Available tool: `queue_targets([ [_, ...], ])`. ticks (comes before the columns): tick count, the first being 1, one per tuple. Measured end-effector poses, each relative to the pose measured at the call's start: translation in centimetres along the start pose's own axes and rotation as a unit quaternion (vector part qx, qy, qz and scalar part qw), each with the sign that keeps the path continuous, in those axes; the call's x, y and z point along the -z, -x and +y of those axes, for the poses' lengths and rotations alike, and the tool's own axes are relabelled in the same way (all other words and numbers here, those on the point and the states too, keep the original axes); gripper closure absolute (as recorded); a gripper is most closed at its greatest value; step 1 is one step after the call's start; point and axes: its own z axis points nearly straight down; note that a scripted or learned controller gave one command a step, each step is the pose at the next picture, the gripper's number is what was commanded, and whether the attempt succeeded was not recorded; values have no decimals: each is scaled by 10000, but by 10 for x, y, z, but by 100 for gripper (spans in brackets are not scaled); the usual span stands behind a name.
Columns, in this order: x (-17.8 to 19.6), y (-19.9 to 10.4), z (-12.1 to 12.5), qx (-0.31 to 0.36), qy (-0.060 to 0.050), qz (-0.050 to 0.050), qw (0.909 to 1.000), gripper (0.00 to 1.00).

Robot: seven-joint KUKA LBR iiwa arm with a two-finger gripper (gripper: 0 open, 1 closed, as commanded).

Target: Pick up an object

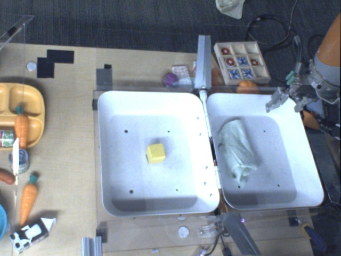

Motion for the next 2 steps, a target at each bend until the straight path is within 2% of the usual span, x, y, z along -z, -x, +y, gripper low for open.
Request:
queue_targets([
  [1, -147, -36, -1, 124, 39, -4, 9999, 0],
  [2, -152, -73, 16, 539, 77, -14, 9985, 0],
])
